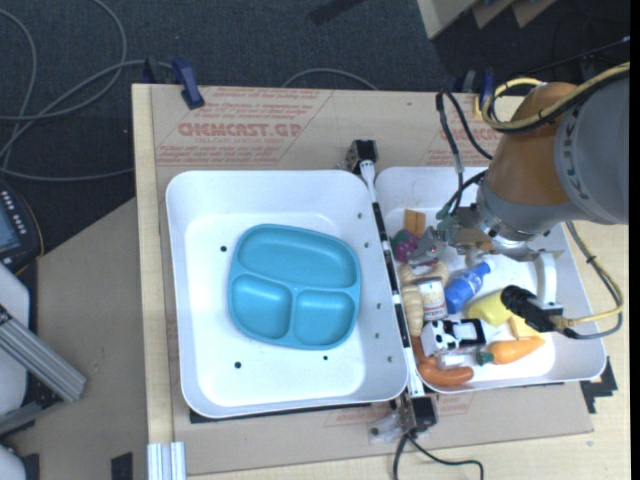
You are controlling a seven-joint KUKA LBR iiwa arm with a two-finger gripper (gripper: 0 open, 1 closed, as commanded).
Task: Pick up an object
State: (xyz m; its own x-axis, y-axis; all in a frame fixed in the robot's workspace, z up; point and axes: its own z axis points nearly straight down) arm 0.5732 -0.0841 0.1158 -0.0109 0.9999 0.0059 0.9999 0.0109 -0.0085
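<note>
The arm [545, 158] hangs over the right bin [570, 363], its claw low among the toys near the bin's far left corner; its state I cannot tell. The bottle [467, 286], carrot [517, 349] and sausage [445, 373] lie unlifted. Picking remains undone, I judge.

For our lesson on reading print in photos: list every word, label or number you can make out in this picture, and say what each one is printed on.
"CHEMCAST GP": large red print on the brown board under the bins, left of centre.
Smaller red lines above and below it: too blurred to read.
Red print on the same board near the right bin: partly covered, unreadable.
Label on the small jar in the right bin: too small to read.
</note>
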